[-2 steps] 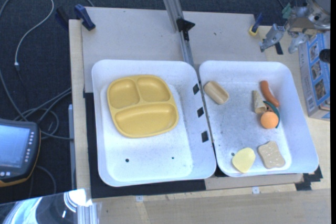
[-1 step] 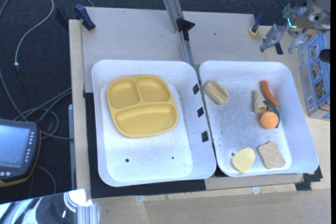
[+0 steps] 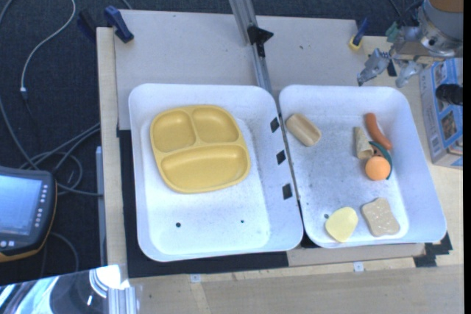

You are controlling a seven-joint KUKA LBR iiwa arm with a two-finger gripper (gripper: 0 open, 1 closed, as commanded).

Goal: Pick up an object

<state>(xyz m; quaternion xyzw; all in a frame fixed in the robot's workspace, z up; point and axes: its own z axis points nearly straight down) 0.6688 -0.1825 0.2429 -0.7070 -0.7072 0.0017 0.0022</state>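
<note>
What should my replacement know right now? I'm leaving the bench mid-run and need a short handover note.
Gripper: above the right bin's far right corner, over the bench, holding nothing.
Right bin: tan block at its left; carrot, small roll and orange ball at its right; yellow piece and cracker at the near edge.
Left bin: yellow divided plate.
Done: nothing picked.
Left: descend, grasp one object, lift.

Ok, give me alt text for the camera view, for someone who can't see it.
A robot arm's end effector hovers above the far edge of the right bin, which holds a bread roll, carrot, orange, yellow piece and cracker. The left bin holds a yellow divided plate.
</note>
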